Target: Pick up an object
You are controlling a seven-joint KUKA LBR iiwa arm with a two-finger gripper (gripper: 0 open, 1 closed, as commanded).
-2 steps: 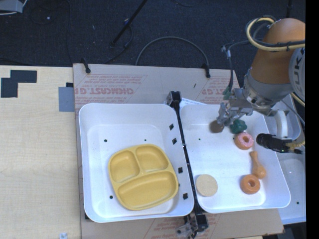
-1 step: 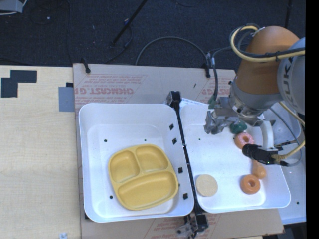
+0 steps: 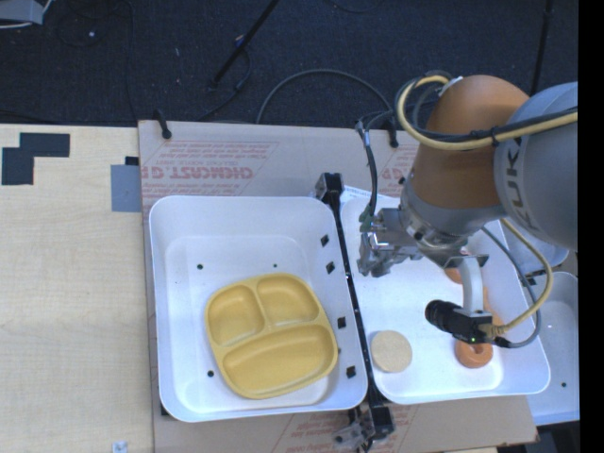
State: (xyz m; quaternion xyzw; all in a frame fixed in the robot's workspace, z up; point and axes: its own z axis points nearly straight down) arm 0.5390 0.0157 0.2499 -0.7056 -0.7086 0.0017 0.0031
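1. The gripper (image 3: 374, 251) is hanging low over the floor of the right bin (image 3: 425, 385), up and slightly left of the pale round disc (image 3: 390, 352), close to the wall that the two bins share. Its metal tip is pointing down toward the white floor; whether it is spread or pressed together, I cannot tell, and nothing is showing in its grasp.
2. The pale round disc is lying flat on the floor of the right bin, apart from the gripper and just right of the shared wall.
3. An orange piece (image 3: 474, 354) is sitting to the right of the disc, level with it and well apart from it, partly covered by robot hardware.
4. A second orange bit (image 3: 456, 274) is peeking out up and right of the disc, also partly covered.
5. The arm (image 3: 472, 149) is reaching in above and to the right of the disc, its orange band rising over the far half of the right bin.
6. A yellow divided plate (image 3: 272, 335) is lying in the left bin (image 3: 189, 253), left of the disc across the shared wall, turned at a slant, its three compartments facing up.
7. A printed cardboard sheet (image 3: 217, 163) is lying under both bins, showing beyond the disc at the far edge.
8. The pale wooden bench (image 3: 66, 291) is stretching away far left of the disc.
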